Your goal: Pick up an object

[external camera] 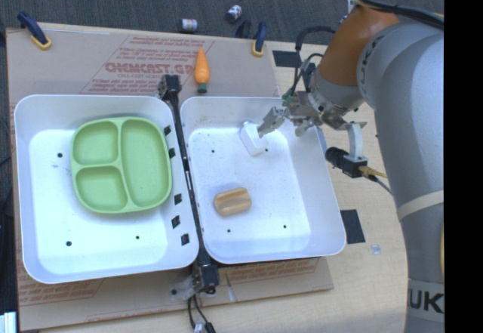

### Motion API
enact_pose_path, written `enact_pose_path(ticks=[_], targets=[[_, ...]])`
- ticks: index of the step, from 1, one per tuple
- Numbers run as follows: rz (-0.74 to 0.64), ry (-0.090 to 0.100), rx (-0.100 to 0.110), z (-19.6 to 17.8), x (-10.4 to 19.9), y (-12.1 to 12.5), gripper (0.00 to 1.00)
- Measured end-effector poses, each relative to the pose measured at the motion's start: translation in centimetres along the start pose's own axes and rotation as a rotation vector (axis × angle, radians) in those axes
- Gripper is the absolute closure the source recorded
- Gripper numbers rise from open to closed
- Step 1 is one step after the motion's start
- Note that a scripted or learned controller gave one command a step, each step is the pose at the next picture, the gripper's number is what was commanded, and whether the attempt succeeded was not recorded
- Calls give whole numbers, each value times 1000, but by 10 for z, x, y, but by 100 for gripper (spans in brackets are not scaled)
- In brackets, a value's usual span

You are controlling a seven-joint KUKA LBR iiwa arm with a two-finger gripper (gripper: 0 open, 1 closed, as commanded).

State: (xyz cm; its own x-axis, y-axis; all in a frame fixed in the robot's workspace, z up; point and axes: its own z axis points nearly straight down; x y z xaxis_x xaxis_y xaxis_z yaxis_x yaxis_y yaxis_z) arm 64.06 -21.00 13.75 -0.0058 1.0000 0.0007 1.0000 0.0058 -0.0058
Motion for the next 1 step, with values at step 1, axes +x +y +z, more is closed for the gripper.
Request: enact_pose_path(ticks=[1], targets=[[0,-1,-8,-92,24,17,0]])
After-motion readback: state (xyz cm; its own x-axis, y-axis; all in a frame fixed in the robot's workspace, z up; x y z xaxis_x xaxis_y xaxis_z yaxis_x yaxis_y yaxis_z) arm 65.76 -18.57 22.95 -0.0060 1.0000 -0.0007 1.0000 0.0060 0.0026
